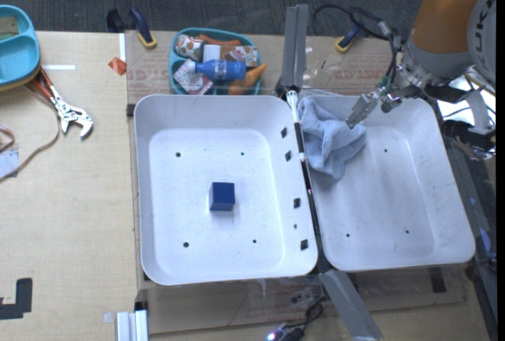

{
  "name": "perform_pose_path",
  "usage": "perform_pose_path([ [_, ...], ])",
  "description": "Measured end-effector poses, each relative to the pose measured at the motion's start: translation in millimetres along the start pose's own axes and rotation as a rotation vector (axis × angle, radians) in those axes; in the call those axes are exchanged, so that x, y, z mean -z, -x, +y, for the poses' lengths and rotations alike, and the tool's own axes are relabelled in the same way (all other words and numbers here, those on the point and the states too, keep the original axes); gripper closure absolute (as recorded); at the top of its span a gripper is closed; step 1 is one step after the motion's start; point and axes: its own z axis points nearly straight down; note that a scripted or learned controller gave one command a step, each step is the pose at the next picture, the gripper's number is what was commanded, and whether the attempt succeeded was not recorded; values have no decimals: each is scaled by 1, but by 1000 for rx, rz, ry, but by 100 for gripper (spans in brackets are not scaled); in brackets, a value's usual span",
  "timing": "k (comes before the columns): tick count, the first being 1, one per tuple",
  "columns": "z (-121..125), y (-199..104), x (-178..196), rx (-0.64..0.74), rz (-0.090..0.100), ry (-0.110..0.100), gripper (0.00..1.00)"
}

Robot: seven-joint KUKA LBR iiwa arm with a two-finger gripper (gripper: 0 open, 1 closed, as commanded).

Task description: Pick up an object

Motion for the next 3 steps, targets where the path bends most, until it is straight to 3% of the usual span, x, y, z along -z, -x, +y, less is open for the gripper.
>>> perform_pose_path([
  [1,-30,32,-104,-97,1,-2,0],
  [2,10,13,-113,-171,-1,1,0],
  [3,10,13,-108,-168,0,-4,100],
])
